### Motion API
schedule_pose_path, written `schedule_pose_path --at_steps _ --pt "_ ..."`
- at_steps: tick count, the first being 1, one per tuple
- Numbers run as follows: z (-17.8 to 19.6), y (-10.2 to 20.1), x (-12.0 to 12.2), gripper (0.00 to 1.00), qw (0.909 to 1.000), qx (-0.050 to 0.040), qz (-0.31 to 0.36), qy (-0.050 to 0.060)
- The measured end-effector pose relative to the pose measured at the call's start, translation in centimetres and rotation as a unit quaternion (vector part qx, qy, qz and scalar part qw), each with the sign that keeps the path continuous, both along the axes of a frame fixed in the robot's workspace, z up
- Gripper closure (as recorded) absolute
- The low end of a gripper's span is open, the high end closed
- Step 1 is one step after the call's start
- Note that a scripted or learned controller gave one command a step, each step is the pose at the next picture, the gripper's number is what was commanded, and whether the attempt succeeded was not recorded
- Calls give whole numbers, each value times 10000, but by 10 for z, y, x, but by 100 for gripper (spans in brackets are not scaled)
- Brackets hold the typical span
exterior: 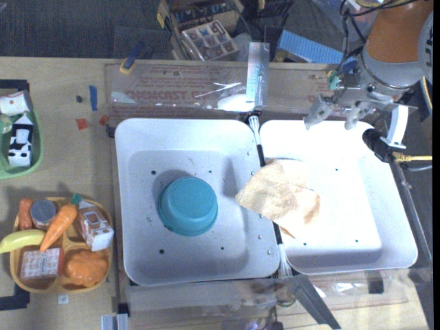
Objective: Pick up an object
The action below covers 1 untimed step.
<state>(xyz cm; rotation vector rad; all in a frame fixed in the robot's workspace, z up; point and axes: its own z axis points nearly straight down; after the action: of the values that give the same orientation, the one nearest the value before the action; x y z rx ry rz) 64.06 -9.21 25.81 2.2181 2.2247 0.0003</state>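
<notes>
The arm's gripper (pixel 333 117) hangs above the far rim of the right-hand bin (pixel 392 253), its two fingers spread apart with nothing between them, so the work appears to stand at the approach step: no object has been taken yet. Taking the seam where the two bins meet as the landmark, two candidates lie close to it. A crumpled tan cloth (pixel 280 196) drapes straight across the seam, most of it resting in the right-hand bin and one corner spilling into the left-hand bin (pixel 137 143). An upturned teal bowl (pixel 188 205) sits to the seam's left, near the middle of the left-hand bin and apart from the cloth. The gripper is on the seam's right, toward the far end of it and well apart from both things. The cloth is the nearer target, and a reasonable next move would bring the open fingers nearer along the seam and down over a raised fold, since a flat patch would give them little to pinch. The bowl's smooth rounded back looks harder for two fingers to catch.
</notes>
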Motion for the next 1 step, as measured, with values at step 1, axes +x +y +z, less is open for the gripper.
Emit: schedule_pose_path --at_steps 1 --pt "-76 -15 -45 0 10000 -2 -15 -3"
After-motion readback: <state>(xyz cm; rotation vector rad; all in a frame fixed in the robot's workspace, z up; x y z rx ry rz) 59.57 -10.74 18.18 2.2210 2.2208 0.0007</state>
